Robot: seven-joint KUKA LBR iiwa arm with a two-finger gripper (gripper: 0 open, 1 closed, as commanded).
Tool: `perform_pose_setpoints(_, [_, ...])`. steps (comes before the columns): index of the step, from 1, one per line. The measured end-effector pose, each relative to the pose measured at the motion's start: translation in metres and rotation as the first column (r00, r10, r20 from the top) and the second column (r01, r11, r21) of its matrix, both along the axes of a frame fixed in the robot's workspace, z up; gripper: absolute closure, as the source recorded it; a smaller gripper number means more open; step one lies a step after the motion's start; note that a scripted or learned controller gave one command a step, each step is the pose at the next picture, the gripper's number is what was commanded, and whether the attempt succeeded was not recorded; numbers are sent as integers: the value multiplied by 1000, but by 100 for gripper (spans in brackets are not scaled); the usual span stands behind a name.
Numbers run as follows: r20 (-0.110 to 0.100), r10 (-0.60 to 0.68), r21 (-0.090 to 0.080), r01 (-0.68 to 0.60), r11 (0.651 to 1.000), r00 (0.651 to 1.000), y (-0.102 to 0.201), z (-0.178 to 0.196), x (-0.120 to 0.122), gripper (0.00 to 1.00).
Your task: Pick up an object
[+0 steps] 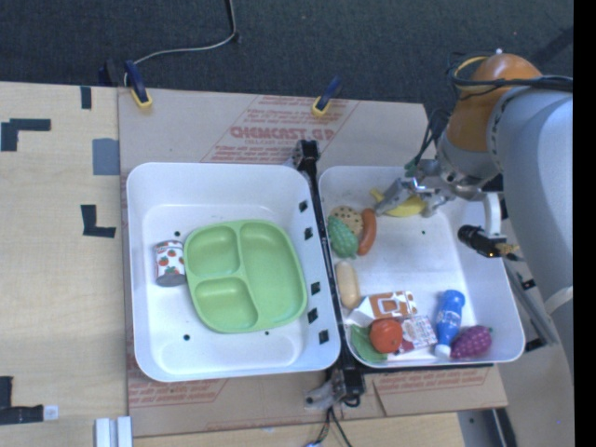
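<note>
My gripper (413,194) hangs low over the back of the right bin (484,277), right above a yellow banana (404,209) and touching or almost touching it. The banana lies by the bin's back wall, partly hidden under the gripper. Further left in this bin lie a tan cookie (346,217), a green vegetable (342,239) and a red sausage (369,231). Toward the front are a beige bread roll (348,285), an orange and white carton (392,304), a red tomato (386,333), a blue bottle (449,315) and purple grapes (472,341).
The left bin (149,324) holds a green divided plate (246,275) and a small red-patterned can (169,262) at its left. The grey arm (535,156) comes in over the right bin's right side. A black divider (315,250) runs between the bins.
</note>
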State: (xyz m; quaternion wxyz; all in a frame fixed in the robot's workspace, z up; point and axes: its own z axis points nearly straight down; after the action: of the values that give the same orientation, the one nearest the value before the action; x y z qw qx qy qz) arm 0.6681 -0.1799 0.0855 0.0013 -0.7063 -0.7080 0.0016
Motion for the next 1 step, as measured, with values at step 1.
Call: perform_pose_setpoints(1, [8, -3, -3, 3, 1000, 1000, -39, 2, -70, 0])
